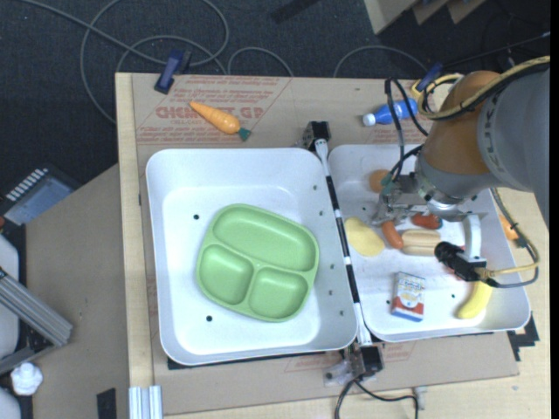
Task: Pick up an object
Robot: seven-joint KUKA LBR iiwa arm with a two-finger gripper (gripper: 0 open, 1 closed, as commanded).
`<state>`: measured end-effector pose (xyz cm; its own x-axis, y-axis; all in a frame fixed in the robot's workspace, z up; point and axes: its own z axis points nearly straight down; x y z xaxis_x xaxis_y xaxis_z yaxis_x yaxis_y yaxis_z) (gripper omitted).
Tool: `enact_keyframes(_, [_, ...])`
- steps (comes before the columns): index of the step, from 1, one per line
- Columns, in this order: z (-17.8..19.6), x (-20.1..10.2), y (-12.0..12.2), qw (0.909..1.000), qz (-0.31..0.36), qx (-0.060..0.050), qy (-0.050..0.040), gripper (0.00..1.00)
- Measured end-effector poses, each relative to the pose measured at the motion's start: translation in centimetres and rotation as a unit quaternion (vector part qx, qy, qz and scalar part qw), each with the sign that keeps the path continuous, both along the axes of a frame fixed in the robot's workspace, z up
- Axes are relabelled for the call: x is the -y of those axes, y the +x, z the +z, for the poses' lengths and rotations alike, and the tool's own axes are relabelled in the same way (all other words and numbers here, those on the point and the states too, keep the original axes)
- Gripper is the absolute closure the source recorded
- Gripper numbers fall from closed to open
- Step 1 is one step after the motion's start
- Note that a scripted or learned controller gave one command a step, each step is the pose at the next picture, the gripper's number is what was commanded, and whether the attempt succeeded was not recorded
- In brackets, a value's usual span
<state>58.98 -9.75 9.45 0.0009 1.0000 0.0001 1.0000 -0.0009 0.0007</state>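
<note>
Gripper [395,206] hung low over the right bin [441,319], in the bin's upper left part, at the end of the grey arm [511,120] that reached in from the right. Whether it was spread or pressed together could not be told, and nothing could be seen pinched in it. A hot dog [421,241] lay just below it on the bin floor, its left end close under the gripper; contact could not be made out. A pale yellow piece [365,236] lay to the left of the hot dog, near the wall between the bins. A small orange piece [377,180] sat above the gripper, near the bin's far edge. Nearer the front were a small box [408,295] and, to its right, a banana [472,304]. The left bin [175,190] held a green plate [258,260] with three sections. On the bench [262,94] behind the bins lay a carrot [218,117], a blue clip [172,70] and a blue tube [390,113].
</note>
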Motion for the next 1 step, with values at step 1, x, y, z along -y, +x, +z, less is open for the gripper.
enact_keyframes(1, [9.08,-3.89,-1.85,1.0,0.001,0.001,0.0001,1.0])
